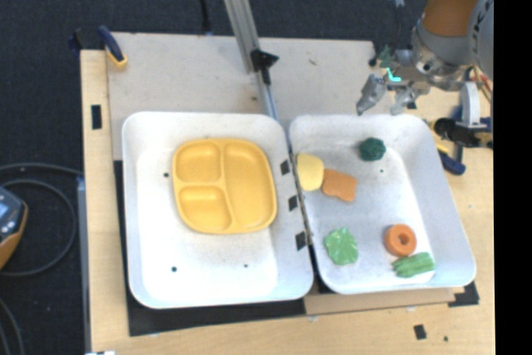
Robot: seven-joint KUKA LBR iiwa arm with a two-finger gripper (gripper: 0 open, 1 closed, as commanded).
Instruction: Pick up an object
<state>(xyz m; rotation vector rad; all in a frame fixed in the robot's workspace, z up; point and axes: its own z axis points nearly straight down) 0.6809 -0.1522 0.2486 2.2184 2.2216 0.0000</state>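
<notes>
Two bins (133, 179): yellow tray (224, 185) left, toys right.

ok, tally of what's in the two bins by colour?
Yellow: 2, the divided tray in the left bin and a small yellow piece in the right bin.
Orange: 2, a wedge and a ring.
Green: 3, a dark lump, a leafy piece and a long piece.
Total: 7.

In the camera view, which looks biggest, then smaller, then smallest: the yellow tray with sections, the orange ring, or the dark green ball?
1. Yellow plastic tray with three sections, by far the largest.
2. Orange ring.
3. Dark green ball.
The ring and the ball look nearly alike, so their order is unsure.
</notes>
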